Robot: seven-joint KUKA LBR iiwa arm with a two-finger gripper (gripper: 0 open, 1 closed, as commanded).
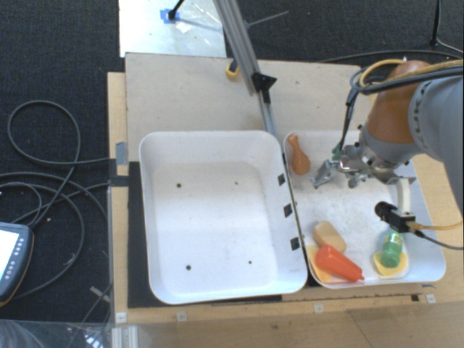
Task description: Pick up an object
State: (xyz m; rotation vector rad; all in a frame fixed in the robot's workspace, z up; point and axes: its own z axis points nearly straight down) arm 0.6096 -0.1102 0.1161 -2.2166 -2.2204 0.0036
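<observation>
My gripper (338, 177) hangs over the upper part of the right bin (435, 267), fingers spread open with nothing between them. A brown drumstick-shaped toy (298, 155) lies just left of it, against the bin's upper left corner. Toward the front of this bin rest a tan block (329, 235) and a red-orange cone-shaped piece (338, 264), touching each other. At the front right, a green bottle (391, 249) lies on a yellow piece (389, 268).
The left bin (156, 216) sits beside the right one, their walls meeting at a divider with black clips (288, 210). A slanted metal pole (243, 46) crosses above the bench's back edge. Cables and a tablet (11, 256) lie on the floor at left.
</observation>
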